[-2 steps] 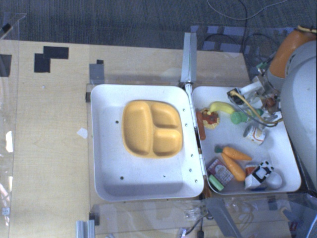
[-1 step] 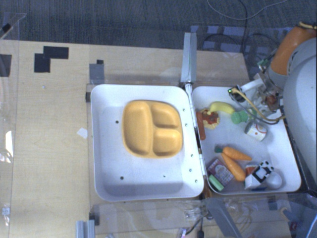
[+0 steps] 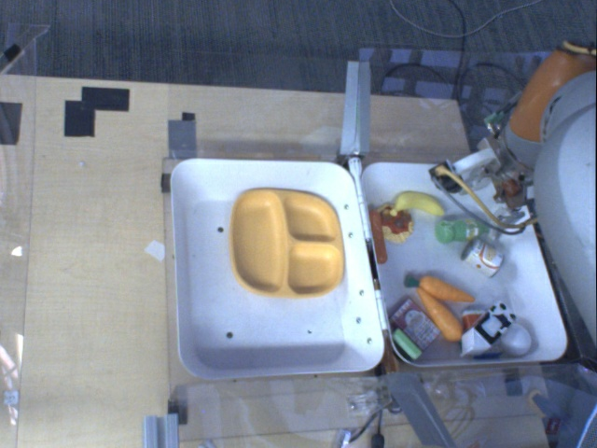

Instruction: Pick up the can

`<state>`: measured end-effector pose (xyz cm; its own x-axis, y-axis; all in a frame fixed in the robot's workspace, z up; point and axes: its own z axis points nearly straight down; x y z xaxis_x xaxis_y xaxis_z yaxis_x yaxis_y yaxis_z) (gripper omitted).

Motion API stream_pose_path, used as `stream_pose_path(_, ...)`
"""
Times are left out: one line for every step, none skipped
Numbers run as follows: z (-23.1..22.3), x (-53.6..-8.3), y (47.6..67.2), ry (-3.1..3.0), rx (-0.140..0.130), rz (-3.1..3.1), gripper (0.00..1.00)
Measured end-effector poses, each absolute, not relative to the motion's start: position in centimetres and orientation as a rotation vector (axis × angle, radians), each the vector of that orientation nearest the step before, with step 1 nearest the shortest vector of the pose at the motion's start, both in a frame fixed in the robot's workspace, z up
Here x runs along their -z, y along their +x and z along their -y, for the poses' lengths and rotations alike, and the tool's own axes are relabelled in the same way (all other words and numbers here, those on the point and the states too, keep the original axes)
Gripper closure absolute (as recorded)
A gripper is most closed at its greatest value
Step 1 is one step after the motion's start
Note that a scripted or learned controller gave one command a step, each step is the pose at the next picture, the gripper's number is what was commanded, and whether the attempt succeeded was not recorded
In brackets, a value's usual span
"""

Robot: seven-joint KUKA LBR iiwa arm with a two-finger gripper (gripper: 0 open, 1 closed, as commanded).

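Observation:
The can (image 3: 483,256) is small and silvery with a pale label. It lies tilted in the right bin (image 3: 546,292), near the bin's middle right. My gripper (image 3: 506,192) hangs over the far right part of that bin, a little beyond the can and above it. Nothing shows between the gripper and the can. A green toy (image 3: 454,231) lies just left of the can, touching or nearly touching it.
The right bin also holds a banana (image 3: 417,203), a red toy (image 3: 394,223), two carrots (image 3: 440,302), a maroon packet (image 3: 414,323), a small green piece (image 3: 404,344) and a black-and-white carton (image 3: 492,328). A yellow divided plate (image 3: 284,241) sits in the left bin (image 3: 201,278).

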<state>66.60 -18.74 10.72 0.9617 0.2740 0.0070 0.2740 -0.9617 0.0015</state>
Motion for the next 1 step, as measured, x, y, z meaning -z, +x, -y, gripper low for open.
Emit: stream_pose_path(15.60, -8.60, 66.12, 3.123, -0.001, -0.341, 0.00)
